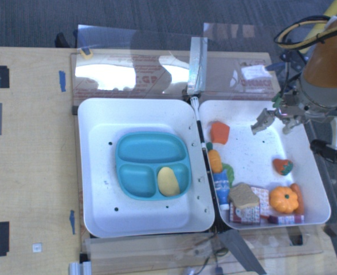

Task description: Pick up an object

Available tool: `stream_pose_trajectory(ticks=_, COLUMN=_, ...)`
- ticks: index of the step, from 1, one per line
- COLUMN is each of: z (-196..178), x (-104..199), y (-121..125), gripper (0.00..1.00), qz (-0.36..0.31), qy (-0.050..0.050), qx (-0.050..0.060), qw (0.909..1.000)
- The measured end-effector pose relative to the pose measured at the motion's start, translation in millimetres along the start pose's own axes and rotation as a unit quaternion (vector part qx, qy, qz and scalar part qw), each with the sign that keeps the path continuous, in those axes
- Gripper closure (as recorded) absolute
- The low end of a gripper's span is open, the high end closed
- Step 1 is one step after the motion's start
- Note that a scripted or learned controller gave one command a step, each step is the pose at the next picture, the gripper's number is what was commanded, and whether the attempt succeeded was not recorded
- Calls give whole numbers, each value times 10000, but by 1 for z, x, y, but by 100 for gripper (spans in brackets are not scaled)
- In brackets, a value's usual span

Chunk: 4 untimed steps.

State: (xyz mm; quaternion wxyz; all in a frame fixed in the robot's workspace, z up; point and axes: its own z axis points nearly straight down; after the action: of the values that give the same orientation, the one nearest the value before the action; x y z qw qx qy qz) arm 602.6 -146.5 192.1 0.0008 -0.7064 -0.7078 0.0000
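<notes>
Two shallow white bins (pixel 94 153): one blue three-compartment plastic tray (pixel 152 164) with one yellow lemon-shaped toy (pixel 168 181) lay left; the two-finger gripper (pixel 274 122), jaws wide and empty, hung upper right.

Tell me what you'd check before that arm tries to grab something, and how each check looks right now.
1. Gripper over the right bin: ok.
2. Fingers spread apart: ok.
3. Nothing between the fingers: ok.
4. Target directly below: not ok, bare floor there.
5. Nearby items standing apart, orange block and strawberry: ok.
6. Small pumpkin free to grasp: cannot tell, crowded among others.
</notes>
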Motion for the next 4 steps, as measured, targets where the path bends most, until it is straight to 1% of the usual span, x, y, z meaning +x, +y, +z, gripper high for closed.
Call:
stream_pose_trajectory(ticks=1, z=84, x=38, y=55, gripper=0, qz=-1389, qy=-33, qx=-113, qw=9902)
stream_pose_trajectory(ticks=2, z=91, x=38, y=69, gripper=0, qz=-1482, qy=-8, qx=-51, qw=9889)
stream_pose_trajectory(ticks=3, z=3, x=68, y=66, gripper=0, qz=-310, qy=-14, qx=-54, qw=9995)
stream_pose_trajectory(ticks=4, z=91, x=27, y=66, gripper=0, qz=-24, qy=-19, qx=-41, qw=10000)
